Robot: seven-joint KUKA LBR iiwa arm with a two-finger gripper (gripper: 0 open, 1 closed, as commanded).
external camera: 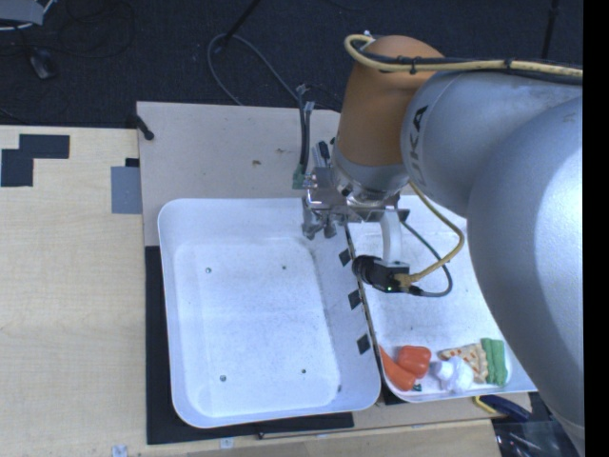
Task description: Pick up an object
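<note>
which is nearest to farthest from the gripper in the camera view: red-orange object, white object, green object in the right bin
From the gripper:
1. Red-orange object, leftmost of the pile at the near end of the right bin.
2. White object, just to its right.
3. Green object, at the pile's right end.

Glossy white plastic bins (181, 255) sit on a matt pale wood bench (67, 284).

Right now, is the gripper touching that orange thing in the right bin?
Apart. The camera view shows the gripper up over the bins' far end, while the orange object lies at the near end of the right bin, bare floor between.
</note>
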